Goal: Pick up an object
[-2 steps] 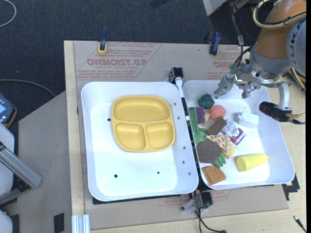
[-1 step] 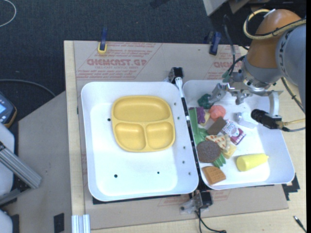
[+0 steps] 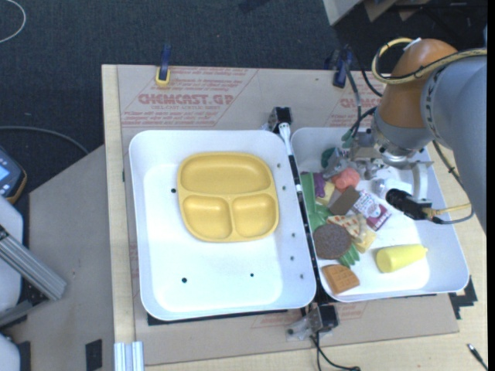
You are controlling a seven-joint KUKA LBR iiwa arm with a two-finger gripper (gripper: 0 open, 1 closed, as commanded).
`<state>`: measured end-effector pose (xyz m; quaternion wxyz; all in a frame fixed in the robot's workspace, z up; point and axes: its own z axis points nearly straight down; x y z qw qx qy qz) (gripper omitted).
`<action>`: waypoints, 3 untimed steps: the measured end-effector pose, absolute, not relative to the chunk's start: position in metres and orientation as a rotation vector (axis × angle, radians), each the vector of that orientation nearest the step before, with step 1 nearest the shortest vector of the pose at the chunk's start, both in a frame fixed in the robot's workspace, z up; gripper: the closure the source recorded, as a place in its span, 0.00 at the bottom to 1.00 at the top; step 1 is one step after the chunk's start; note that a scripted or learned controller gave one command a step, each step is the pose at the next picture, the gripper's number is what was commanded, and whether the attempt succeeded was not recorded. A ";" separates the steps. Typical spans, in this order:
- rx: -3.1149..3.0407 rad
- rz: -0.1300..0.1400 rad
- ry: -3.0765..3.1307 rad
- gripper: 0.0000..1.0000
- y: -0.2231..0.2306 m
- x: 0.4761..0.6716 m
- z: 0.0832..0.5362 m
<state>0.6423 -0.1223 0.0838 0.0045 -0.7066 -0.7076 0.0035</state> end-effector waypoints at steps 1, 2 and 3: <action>-2.219 0.002 -2.220 1.00 -0.122 0.644 0.098; -2.225 -0.005 -2.226 1.00 -0.118 0.639 0.145; -2.228 -0.005 -2.224 1.00 -0.126 0.633 0.202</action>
